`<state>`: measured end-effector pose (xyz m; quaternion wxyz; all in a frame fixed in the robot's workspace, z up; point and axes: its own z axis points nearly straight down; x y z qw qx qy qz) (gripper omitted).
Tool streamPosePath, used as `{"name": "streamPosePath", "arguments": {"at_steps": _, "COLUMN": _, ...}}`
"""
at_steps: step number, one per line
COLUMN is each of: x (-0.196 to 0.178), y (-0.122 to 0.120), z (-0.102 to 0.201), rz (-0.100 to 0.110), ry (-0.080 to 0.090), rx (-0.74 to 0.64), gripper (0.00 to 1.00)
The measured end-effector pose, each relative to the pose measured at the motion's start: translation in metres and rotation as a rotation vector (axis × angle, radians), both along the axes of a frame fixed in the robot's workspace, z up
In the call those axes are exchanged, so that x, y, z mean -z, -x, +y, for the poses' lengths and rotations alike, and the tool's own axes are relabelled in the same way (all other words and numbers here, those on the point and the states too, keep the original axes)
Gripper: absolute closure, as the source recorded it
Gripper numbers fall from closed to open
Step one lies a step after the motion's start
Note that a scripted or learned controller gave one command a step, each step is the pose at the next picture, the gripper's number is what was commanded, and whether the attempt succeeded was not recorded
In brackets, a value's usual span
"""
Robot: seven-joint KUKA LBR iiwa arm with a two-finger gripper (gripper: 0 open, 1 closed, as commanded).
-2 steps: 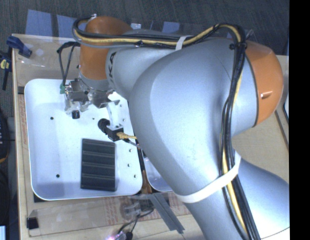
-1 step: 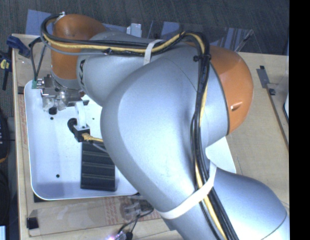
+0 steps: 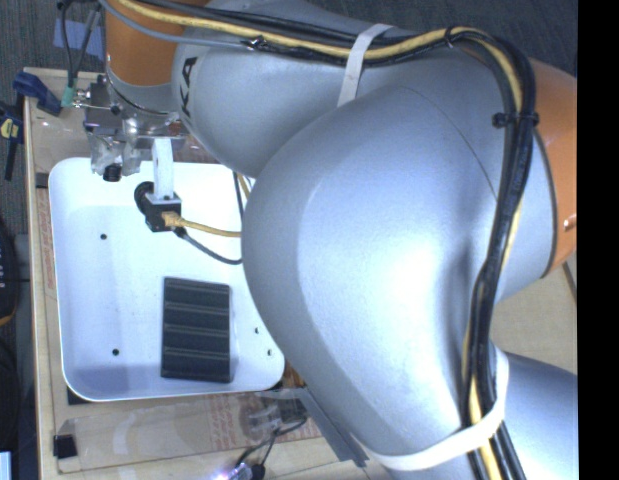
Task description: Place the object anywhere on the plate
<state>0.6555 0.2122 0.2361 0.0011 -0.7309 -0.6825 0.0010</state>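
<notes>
1. My gripper (image 3: 139,176) hangs over the upper left corner of the bin (image 3: 94,298); I cannot tell whether it is wide or narrow, and nothing is visibly held in it.
2. The block (image 3: 197,328), black and ribbed, lies flat on the bin floor towards the lower rim, well apart from my gripper; I judge the step in hand to be the reach and grasp.
3. To do it well I would centre over the block, close across its short width, and come straight down; the ribs run across it, so a skewed grip may slip.
4. The cable (image 3: 211,232) trails between my gripper and the block; I should keep it from dragging over the block.
5. Open floor lies left of the block and above it; the lower rim is near, so the descent should favour the upper side.
6. My arm (image 3: 389,248) looms over the bench's right; the carry wants a high lift over the rim.
</notes>
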Motion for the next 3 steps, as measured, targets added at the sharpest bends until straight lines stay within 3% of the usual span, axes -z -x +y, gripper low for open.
{"name": "streamPosePath", "arguments": {"at_steps": 2, "x": -0.018, "y": 0.002, "z": 0.005, "rz": 0.009, "ry": 0.001, "rx": -0.019, "gripper": 1.00}}
{"name": "streamPosePath", "arguments": {"at_steps": 3, "x": 0.049, "y": 0.081, "z": 0.003, "rz": 0.005, "ry": 0.001, "rx": -0.279, "gripper": 1.00}}
